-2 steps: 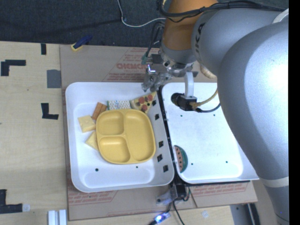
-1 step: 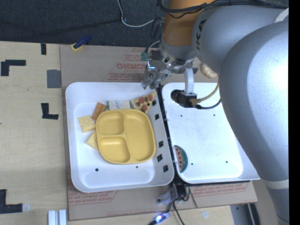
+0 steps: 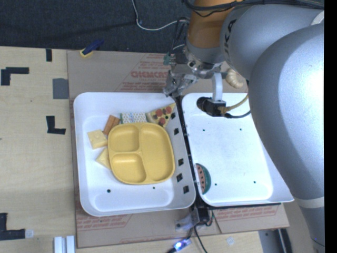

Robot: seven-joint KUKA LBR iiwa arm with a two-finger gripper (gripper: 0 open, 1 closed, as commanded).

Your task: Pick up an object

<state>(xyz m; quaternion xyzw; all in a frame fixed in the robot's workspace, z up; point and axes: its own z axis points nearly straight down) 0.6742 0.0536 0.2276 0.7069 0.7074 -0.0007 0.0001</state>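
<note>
While hovering, gripper (image 3: 175, 87) hangs above left bin's (image 3: 84, 109) far rim.

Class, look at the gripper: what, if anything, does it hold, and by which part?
It cannot be told. The gripper sits at the far rim of the left bin, near the pizza slice, but no object shows in it.

Yellow divided plate (image 3: 141, 153) lies flat in the left bin (image 3: 84, 141).
</note>
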